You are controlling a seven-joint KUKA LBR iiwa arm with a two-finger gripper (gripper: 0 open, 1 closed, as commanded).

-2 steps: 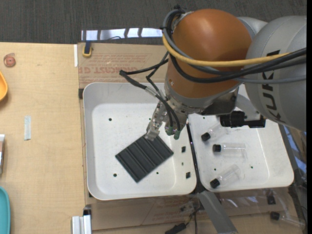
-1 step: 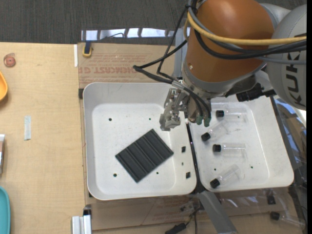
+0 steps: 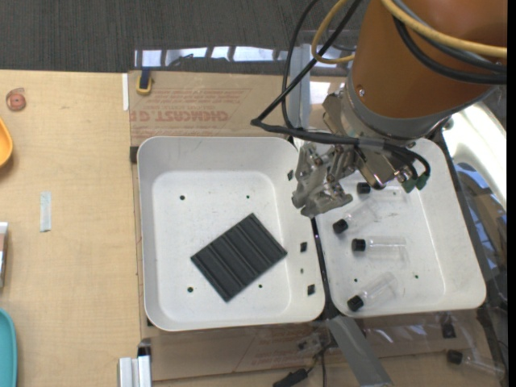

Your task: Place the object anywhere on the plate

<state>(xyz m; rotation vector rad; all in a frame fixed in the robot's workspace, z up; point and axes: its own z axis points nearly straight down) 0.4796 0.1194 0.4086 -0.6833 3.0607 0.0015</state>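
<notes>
The grey metal two-finger gripper (image 3: 321, 193) hangs just right of the frame's centre, over the seam where the two shallow white bins meet. Whether it is open or shut, and whether it has hold of anything, cannot be told from this angle. Above it, the arm's wide orange band (image 3: 427, 31) and grey wrist fill the upper right of the frame, with black and yellow cables looping off to the left of the band.

Directly right of and below the gripper lies the right white bin (image 3: 463, 280). Scattered on its floor are several small clear plastic vials with black caps: one (image 3: 379, 247) near the bin's middle, lying on its side, another (image 3: 371, 293) lower down near the front edge, and a small black cap (image 3: 339, 226) just below the gripper. None of them visibly touches the gripper.

To the left of the gripper sits the left white bin (image 3: 153, 216). In its lower middle lies a dark grey, ribbed, rectangular plate (image 3: 239, 256), flat on the bin floor and turned diagonally. It is well apart from the vials.

Behind both bins, a sheet of brown cardboard (image 3: 201, 107) with red printing lies on the pale wooden bench (image 3: 72, 160).
</notes>
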